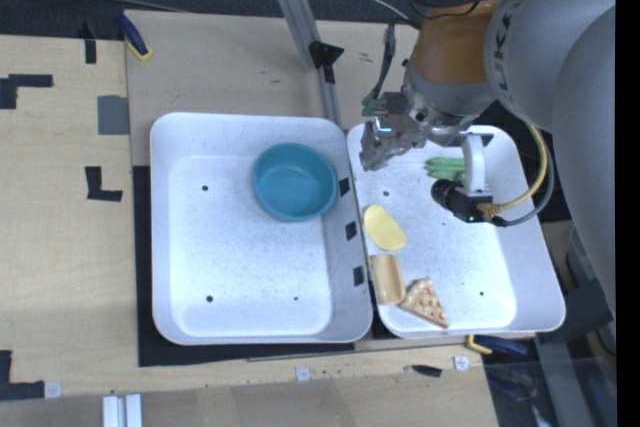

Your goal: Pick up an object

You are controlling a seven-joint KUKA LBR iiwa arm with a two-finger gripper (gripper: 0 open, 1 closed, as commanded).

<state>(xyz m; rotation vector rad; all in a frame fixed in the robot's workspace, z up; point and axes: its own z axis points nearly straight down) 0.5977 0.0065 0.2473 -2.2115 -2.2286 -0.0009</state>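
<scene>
Above the right bin (500,310), at its 11 o'clock corner, the gripper (381,153) hovers. Finger state cannot be determined. No object is lifted; the yellow piece (384,228) lies at its 6 o'clock.

So from my seat, the arm (560,65) comes in from the right side of the view, big grey link filling the upper right corner, with the orange band (470,15) sitting just above the wrist. The wrist is bent down and pointing left-ish, and the gripper (378,153) hangs low at the end of it. Cables loop around the orange part and down the right of the wrist. Can't really make out the gripper's state from this angle, it's just a dark metal blob.
</scene>
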